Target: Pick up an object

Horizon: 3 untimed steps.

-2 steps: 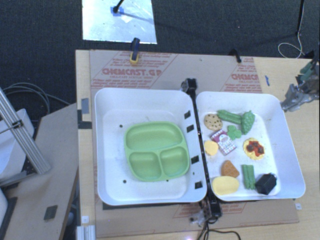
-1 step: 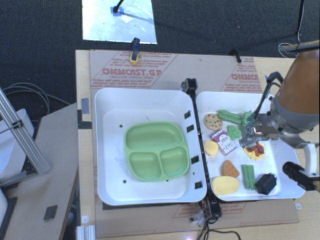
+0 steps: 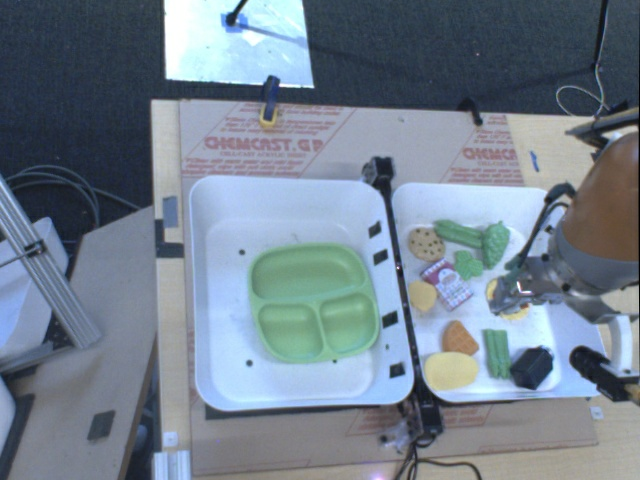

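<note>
The claw is low in the right bin, over a yellow toy; whether it is open I cannot tell. A green divided tray lies in the left bin.

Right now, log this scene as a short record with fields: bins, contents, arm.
left bin: holds a green divided tray, its three compartments bare
right bin: holds a cookie, green vegetable pieces, a small red-and-white packet, an orange piece, a yellow piece, a green strip and a black item
arm: reaches in from the right, over the right bin
gripper: low over a yellow item at the bin's right side; grasp unclear
</note>
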Each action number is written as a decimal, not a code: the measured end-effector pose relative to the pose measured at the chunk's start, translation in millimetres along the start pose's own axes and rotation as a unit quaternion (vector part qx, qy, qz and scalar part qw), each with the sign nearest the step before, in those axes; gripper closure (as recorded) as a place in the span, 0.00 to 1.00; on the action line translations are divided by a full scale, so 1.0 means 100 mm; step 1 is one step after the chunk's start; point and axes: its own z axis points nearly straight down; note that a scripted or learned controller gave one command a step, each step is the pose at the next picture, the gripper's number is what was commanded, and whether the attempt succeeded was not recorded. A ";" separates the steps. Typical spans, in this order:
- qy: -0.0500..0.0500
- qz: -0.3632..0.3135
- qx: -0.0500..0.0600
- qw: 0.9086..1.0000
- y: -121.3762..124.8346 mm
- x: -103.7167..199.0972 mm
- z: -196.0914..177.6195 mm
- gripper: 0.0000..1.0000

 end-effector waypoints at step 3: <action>0.000 -0.001 -0.004 1.000 0.02 -0.98 -0.04 1.00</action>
